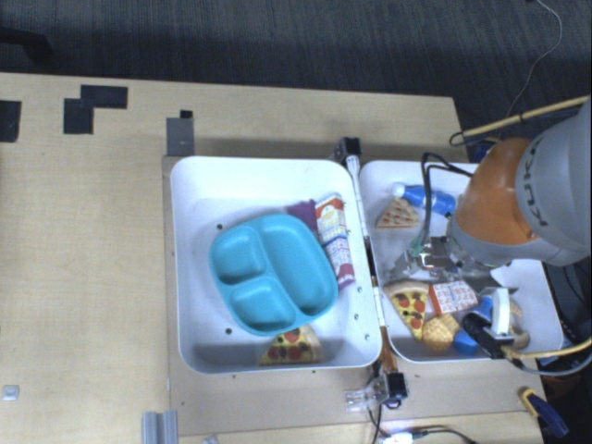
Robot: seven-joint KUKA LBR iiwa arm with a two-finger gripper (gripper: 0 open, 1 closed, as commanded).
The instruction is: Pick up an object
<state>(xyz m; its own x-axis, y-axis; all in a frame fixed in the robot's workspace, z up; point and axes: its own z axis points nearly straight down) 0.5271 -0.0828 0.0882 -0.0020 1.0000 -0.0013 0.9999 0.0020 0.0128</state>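
My gripper (425,259) hangs low in the right bin (546,289), near its left-middle, under the grey arm with the orange band. It sits just above a pizza slice (412,305) and left of a red-and-white card (453,297). Another pizza slice (398,215) lies toward the bin's far left corner, with a blue-and-white bottle (418,195) beside it, partly hidden by the arm. A yellow-brown lump (440,331) and a blue piece (465,342) rest by the near wall. I see nothing held.
The left bin (190,248) holds a blue divided plate (273,271), a red-and-white tube (335,239) along its right wall with a purple item (303,211) behind it, and a pizza slice (291,345) at the near wall. A narrow ridge divides the bins.
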